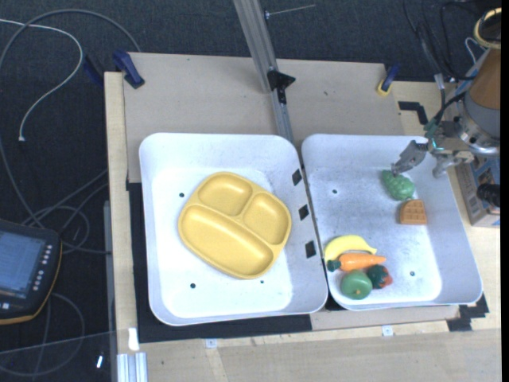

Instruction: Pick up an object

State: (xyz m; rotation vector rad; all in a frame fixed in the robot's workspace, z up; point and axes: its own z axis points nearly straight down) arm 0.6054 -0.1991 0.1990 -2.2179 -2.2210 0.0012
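- two shallow white bins sit side by side on the counter (199,86), their inner rims almost touching along the middle.
- at the far left, off the counter, a handheld control pendant (24,269) lies on the dark floor among loose cables.
- the left bin (159,181) carries a yellow divided plate (235,224), set at a slant with its long axis running from upper left to lower right; bare white floor shows all around it, widest along the near edge.
- a metal post (256,30) rises from behind the bins' shared edge.
- the right bin (445,277) has its things gathered in two groups, with open floor between them and in its upper left part.
- in the near left corner a banana (348,246), a carrot (362,260) lying roughly left to right, a green apple (355,286) and a small red piece (378,275) crowd together against the rim.
- higher up, a green leafy vegetable (398,186) lies near the right wall, and a small waffle-like brown piece (412,212) lies just beside it on the near side.
- the arm (485,94) reaches in from the right over the far right corner, wrist bent down toward the bin.
- the gripper (425,159) hangs just above the green leafy vegetable; its fingers (408,159) are spread apart and hold nothing, the left one's tip close to the vegetable's upper edge.
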